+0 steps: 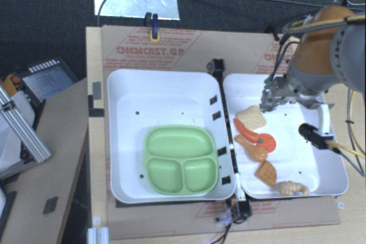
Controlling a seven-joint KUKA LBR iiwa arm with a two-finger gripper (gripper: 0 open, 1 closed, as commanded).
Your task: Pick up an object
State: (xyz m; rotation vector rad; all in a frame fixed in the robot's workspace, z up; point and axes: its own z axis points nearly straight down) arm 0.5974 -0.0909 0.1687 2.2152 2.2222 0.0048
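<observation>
The right bin [326, 180] holds several toy foods: a pale bread slice [251, 118], a red-orange piece [257, 138], an orange piece [252, 151] just below it, a brown waffle-like square [266, 172] and a beige lump [292, 187] near the front wall. My gripper [270, 101] hangs over the back of the right bin, just right of and above the bread slice. Nothing shows between its fingers.
The left bin [123, 123] carries a green three-compartment plate [180, 158] in its front half. A black divider strip [224, 123] runs between the bins. Cables lie on the dark surface behind the bench.
</observation>
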